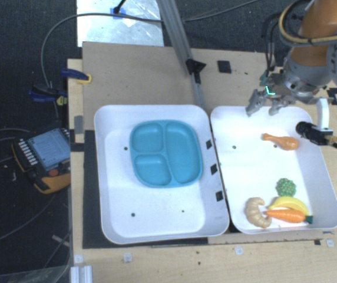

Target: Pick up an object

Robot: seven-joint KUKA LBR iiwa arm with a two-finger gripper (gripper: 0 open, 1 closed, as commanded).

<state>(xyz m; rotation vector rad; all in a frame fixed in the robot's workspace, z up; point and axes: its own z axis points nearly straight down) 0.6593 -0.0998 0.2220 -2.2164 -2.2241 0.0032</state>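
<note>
Fingers (264,107) spread open, gripping nothing. Below and just right of them, apart: chicken drumstick (280,140), orange-brown, lying flat.

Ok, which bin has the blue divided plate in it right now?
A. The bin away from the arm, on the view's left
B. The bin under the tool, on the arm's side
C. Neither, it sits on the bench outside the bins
A: the blue divided plate lies alone in the left bin, while the tool hangs over the right bin, which holds the toy food.
</note>
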